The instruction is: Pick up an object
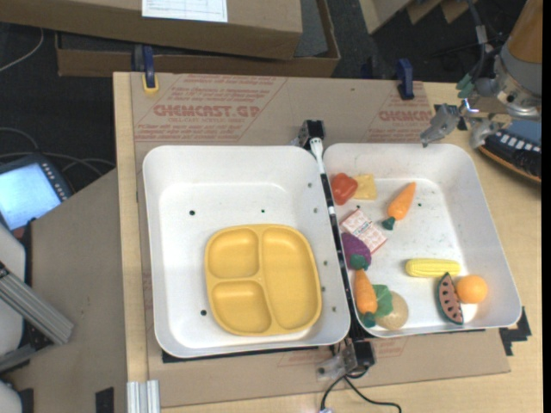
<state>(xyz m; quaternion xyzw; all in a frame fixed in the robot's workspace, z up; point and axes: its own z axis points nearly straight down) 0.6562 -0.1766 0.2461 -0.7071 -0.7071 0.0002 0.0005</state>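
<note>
Cardboard box (172, 7) behind wooden bench (215, 110)

Arm: enters at upper right, wrist partly cut by the frame edge. Claw (449, 120): extends leftward, fingers spread apart, nothing between them.

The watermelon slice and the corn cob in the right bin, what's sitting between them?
Nothing: in the camera view a short bare strip of bin floor separates the corn cob from the watermelon slice. The orange sits just right of the slice.
</note>
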